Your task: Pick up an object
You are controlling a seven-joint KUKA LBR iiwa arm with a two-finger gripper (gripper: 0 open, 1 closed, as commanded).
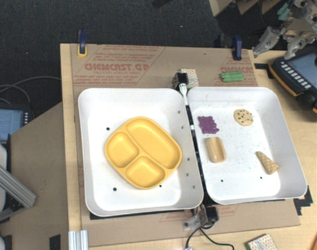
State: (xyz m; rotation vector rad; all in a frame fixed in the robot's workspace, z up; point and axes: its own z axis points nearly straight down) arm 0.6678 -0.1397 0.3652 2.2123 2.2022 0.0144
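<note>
1. end effector (262, 45) sits at the counter's far right corner, can't tell its state.
2. pickable stuff is in the right white bin (283, 139): purple grape cluster (207, 124), round chocolate chip cookie (243, 117), tan bread roll (216, 149), waffle cone (267, 162).
3. they're small and flat-ish, so a slightly off grab likely just nudges them.
4. yellow divided plastic plate (142, 152) in the left bin looks too wide to pinch.

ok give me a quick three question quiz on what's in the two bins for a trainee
1. True or false: the yellow plate lies in the left bin.
2. Which lies nearest the cookie in the right bin? A. cone B. purple grapes C. bread roll
3. Fill in: the green item lies outside the bins, on the ____.

Key: 1 true; 2 B; 3 board
</note>
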